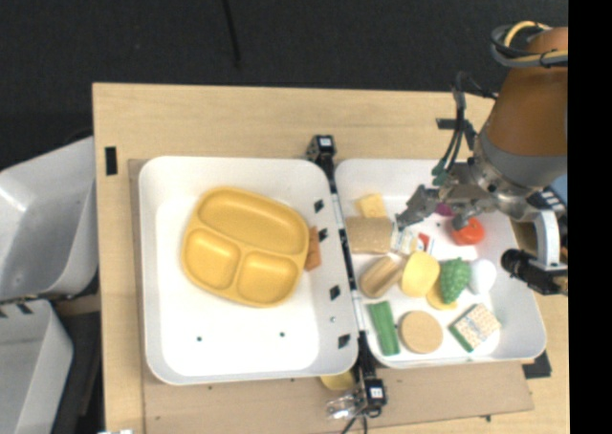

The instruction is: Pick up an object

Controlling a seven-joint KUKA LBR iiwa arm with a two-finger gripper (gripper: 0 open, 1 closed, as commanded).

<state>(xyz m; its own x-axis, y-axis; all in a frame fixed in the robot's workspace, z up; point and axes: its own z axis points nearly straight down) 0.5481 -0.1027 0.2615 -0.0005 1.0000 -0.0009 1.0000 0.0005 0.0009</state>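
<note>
The gripper [427, 210] hangs low over the right bin [521, 351]; whether its fingers are open or closed, I cannot tell. Crowded below it lie a yellow block [371, 206], a tan bread piece [380, 276], a yellow cup [419, 273], green broccoli [455, 277] and a red tomato [468, 230]. The left bin [172, 346] carries a yellow divided plate [245, 247].

Yellow divided tray [244, 247], white bins [163, 327], green broccoli [455, 277], red tomato [468, 230]
</note>
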